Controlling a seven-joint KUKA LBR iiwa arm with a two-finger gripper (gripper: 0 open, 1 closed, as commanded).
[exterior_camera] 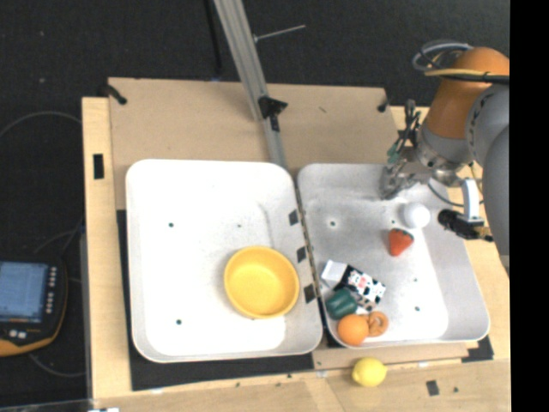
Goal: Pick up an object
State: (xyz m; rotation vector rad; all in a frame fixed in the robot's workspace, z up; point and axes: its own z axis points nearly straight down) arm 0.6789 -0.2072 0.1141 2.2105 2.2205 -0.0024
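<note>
Gripper (393,181) over right bin (343,196) far edge; finger state cannot be told; touches nothing visible. Strawberry (401,242) tip points nearward.

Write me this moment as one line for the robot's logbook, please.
arm: over right bin back edge | gripper: low, nothing seen held | nearest: white ball, strawberry | yellow bowl: left bin | lemon: on bench
</note>
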